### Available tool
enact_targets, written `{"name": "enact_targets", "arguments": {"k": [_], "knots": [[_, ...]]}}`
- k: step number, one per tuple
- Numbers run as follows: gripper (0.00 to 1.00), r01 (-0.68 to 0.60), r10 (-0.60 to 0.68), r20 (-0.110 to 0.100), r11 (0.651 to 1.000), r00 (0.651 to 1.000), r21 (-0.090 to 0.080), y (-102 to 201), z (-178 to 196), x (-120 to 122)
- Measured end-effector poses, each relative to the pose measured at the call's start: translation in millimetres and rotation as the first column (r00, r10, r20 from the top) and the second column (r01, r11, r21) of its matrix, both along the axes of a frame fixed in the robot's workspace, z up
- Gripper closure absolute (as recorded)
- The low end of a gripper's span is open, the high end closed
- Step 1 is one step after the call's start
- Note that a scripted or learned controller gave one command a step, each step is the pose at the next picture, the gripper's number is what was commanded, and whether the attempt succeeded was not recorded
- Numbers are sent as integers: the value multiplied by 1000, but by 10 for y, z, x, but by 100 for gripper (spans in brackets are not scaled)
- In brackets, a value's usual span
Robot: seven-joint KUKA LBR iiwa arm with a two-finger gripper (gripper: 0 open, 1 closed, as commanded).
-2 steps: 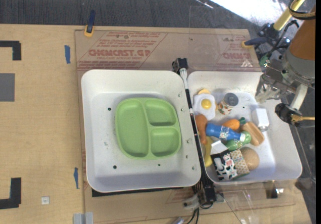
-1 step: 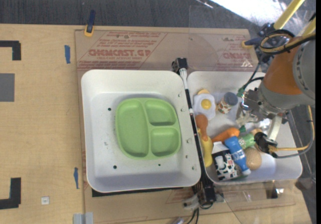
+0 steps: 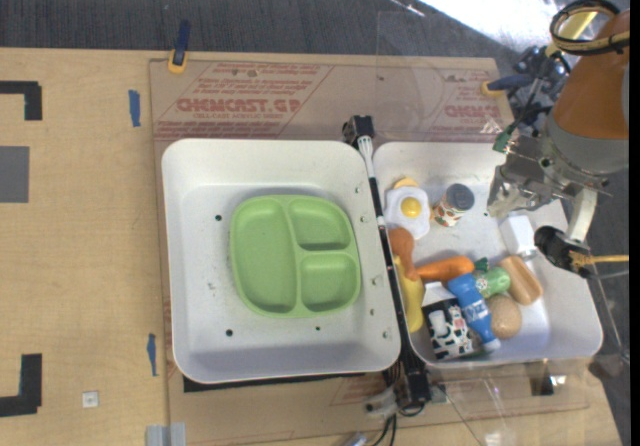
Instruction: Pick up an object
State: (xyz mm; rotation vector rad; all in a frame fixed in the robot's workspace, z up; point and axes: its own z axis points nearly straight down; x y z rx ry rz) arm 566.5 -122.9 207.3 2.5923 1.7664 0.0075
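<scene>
Over right bin [image 3: 585,339], upper right corner: gripper [image 3: 520,196] hangs, nothing seen betw. its tips; spread or pressed, can't tell.
Objects: fried egg [image 3: 408,204], carrot [image 3: 445,268], blue bottle [image 3: 472,304] lying in right bin.
Left bin [image 3: 190,234]: green tray [image 3: 295,254].
Progress: pick not yet done; descent, grasp, lift left, I judge.

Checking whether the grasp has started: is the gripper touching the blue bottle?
Apart. The camera view shows the gripper up near the right bin's far right side, while the blue bottle lies lower down among the pile, with white bin floor between them.
</scene>
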Motion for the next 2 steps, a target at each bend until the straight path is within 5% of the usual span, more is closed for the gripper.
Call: {"name": "enact_targets", "arguments": {"k": [1,2], "knots": [[100,189,-189,-3,982,982,1,177,-1106,-144],[100,13,-13,-2,1000,1000,4,1051,-197,434]]}}
